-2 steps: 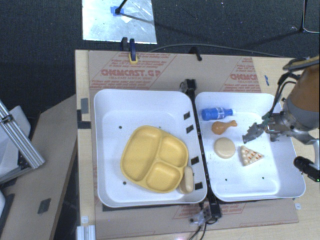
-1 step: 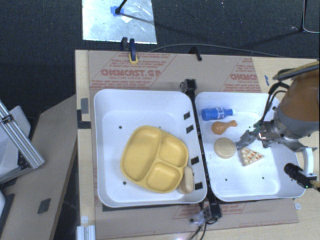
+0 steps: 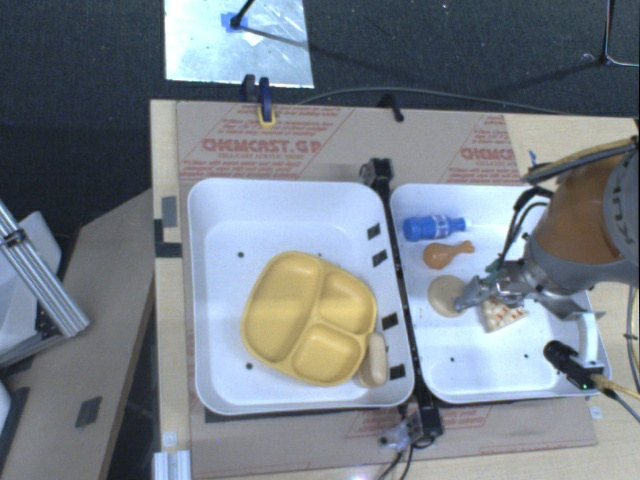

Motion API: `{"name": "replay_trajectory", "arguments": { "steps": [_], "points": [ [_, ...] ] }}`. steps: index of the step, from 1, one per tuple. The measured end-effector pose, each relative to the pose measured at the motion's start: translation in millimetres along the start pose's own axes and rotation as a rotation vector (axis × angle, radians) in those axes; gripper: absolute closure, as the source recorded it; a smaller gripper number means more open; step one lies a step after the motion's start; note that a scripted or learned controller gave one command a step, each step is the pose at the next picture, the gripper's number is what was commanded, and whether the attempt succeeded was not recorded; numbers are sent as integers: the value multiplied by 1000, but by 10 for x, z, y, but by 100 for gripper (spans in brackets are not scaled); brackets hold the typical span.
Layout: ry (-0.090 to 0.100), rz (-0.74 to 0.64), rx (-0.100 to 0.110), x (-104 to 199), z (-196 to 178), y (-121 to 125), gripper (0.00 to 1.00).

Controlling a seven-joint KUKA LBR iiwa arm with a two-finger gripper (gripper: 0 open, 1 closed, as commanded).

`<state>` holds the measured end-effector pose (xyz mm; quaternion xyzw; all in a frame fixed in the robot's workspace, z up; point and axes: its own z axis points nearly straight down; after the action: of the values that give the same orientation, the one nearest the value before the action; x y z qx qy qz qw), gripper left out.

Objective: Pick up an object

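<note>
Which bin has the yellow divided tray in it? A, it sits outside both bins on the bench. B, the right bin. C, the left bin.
C: the yellow tray lies inside the left bin, while the right bin holds the blue bottle and other small items.

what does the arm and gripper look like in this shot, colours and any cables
The arm enters from the right as a bulky rounded body, with a broad orange band above a grey wrist section. Thin dark cables loop down its left side toward the wrist. The gripper is a small grey metallic assembly at the tip, too blurred to make out finer detail or markings.
</note>
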<state>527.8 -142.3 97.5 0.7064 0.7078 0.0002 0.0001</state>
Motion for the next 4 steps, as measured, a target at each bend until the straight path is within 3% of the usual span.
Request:
{"name": "replay_trajectory", "arguments": {
  "steps": [1,2,3,4],
  "points": [
    [-4,-2,-18,-11,48,66,0],
    [-5,-2,-23,-10,-63,83,100],
    [-2,-3,-7,-16,-701,142,100],
    [-3,-2,-7,-111,-1294,131,100]
  ]
}}
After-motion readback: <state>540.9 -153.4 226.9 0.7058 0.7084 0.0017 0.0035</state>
